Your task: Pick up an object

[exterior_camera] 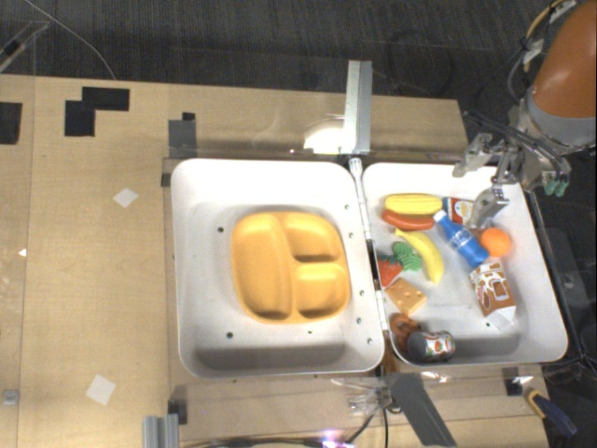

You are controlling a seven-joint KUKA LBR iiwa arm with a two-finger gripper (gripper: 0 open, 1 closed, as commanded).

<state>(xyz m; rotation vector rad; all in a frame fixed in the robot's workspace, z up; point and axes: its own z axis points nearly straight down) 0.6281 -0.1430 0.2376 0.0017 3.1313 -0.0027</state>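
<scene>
The right white bin [546, 329] holds several toy foods. Along its far side lies a yellow and red hot dog [412, 210]. A blue bottle [462, 239] lies beside an orange ball [497, 242], with a brown and white carton [492, 289] in front of them. A banana [427, 255], a green piece [407, 253], a red piece [388, 271], a tan cracker [405, 295] and a dark can [429, 345] fill the bin's left side. My gripper [489, 205] hangs over the far right part of this bin, just above the blue bottle's far end. No object is seen in its grasp.
The left white bin [201, 250] holds a yellow divided plate [289, 264]. A metal post [358, 105] stands behind the seam between the bins. The grey and orange arm [564, 73] enters from the upper right. The wooden bench [84, 278] extends to the left.
</scene>
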